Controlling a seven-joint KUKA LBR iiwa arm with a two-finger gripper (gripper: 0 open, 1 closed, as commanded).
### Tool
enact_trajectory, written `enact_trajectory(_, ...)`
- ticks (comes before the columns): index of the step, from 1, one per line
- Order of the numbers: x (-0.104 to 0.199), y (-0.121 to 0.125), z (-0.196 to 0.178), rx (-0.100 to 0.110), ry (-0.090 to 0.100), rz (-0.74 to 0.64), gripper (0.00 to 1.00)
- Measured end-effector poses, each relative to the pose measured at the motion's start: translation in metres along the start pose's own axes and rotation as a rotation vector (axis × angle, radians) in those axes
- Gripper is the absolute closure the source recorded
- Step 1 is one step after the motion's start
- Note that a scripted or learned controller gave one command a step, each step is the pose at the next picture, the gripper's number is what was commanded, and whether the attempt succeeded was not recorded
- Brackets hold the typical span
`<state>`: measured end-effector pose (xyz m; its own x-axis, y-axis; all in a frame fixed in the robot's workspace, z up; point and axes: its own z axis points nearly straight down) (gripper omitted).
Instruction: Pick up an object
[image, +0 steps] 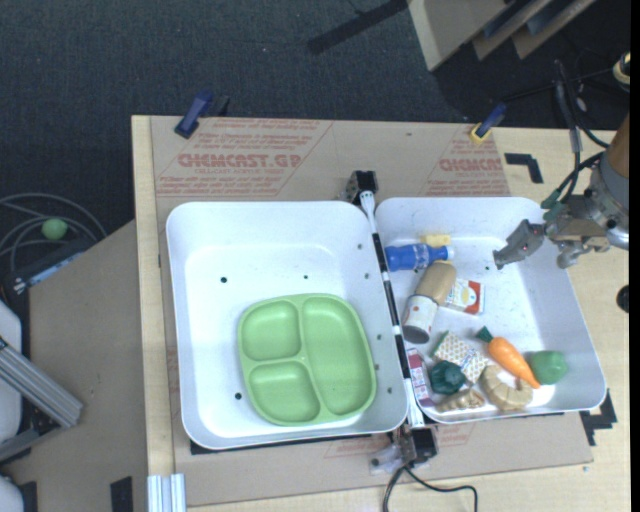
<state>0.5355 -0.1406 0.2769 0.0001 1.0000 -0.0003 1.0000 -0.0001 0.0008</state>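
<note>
The toy carrot (510, 357) lies in the right bin (560, 300) among other small items, just beside a tan can (428, 296). The gripper (545, 244) hovers above the carrot, near the bin's far right corner, fingers spread and holding nothing. Picking remains undone, I judge.
</note>
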Motion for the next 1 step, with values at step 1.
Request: enact_trajectory(1,0.0332,0.0433,0.113,0.004,0.001,-0.001,0.0)
